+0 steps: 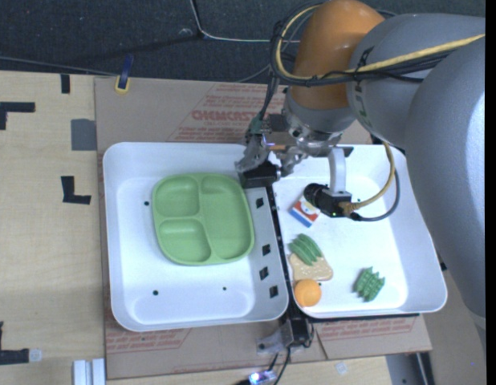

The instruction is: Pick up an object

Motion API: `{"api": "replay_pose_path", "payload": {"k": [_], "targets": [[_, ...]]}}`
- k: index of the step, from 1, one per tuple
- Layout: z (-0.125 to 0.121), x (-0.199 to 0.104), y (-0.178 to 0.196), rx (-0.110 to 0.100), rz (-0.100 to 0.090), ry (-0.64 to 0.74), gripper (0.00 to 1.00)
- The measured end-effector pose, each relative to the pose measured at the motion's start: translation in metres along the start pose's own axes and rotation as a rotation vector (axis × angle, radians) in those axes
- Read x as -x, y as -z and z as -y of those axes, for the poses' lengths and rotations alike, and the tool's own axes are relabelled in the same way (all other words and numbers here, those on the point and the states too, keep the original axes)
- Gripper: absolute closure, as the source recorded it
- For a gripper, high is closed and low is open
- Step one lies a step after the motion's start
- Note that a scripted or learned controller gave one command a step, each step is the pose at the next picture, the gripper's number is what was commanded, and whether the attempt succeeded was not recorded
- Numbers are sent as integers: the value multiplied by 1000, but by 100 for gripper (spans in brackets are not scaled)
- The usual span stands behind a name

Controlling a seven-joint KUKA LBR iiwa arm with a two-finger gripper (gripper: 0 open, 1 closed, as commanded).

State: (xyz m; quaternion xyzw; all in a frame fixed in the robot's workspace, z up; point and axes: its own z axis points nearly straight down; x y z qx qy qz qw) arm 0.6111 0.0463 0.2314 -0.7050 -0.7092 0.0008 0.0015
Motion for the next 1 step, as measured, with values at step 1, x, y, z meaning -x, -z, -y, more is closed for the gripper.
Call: {"api": "replay_pose_path", "payload": {"k": [1], "targets": [[12, -49, -12, 0, 1, -1, 100]]}}
